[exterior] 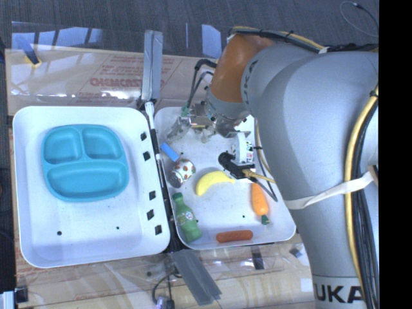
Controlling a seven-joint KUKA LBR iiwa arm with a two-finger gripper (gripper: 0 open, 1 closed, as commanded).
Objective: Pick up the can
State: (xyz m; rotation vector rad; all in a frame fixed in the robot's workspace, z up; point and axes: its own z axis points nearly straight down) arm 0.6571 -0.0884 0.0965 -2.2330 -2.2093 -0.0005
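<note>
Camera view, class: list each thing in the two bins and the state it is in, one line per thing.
Blue divided plate: flat in left bin.
Can: on its side, right bin.
Banana: lying flat.
Green bottle: lying down.
Carrot: lying flat.
Sausage: lying flat.
Gripper: over right bin's far end.

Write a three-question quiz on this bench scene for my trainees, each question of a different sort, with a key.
1. True or false: the blue divided plate lies in the same bin as the banana.
2. Which lies nearest the can? A) carrot B) green bottle C) sausage
3. Fill in: the gripper is at the right bin's ____ end, far or near.

Key: 1 false; 2 B; 3 far.
</note>
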